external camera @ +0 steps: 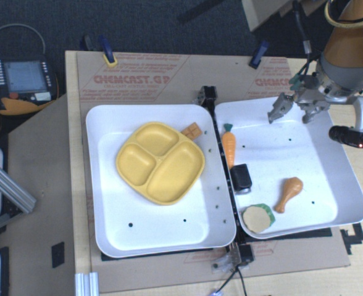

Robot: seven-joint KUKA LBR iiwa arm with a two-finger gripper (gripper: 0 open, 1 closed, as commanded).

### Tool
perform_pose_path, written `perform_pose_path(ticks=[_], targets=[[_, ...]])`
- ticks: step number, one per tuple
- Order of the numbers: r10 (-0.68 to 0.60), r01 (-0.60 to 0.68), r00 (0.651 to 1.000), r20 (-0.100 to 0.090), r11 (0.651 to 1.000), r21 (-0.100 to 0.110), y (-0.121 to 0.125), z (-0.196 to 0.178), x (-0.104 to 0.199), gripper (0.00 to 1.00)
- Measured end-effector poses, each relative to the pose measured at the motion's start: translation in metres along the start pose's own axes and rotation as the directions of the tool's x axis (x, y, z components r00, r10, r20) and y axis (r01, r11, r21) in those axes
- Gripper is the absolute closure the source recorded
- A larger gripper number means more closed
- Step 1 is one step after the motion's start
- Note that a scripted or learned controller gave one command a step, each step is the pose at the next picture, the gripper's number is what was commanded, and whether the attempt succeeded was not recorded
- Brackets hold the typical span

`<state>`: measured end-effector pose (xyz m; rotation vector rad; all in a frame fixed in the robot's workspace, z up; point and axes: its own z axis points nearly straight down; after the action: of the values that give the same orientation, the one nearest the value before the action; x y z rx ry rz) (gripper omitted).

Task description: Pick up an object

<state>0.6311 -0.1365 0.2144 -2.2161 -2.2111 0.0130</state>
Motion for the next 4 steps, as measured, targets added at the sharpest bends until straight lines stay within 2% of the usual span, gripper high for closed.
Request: perform_pose_path(ticks=[1, 2, 3, 4], targets=[[-0.002, 0.002, 1.000, 0.002, 1.000, -0.013, 0.003, -0.007, 0.000, 0.00], [-0.002, 0.002, 1.000, 0.002, 1.000, -0.012, 0.005, 0.037, -0.008, 0.00], [-0.002, 0.002, 1.000, 0.000, 1.000, -0.006, 0.004, 0.101, -0.005, 0.00], [-0.003, 0.003, 1.000, 0.007, 1.000, -0.018, 0.006, 0.125, -0.007, 0.00]])
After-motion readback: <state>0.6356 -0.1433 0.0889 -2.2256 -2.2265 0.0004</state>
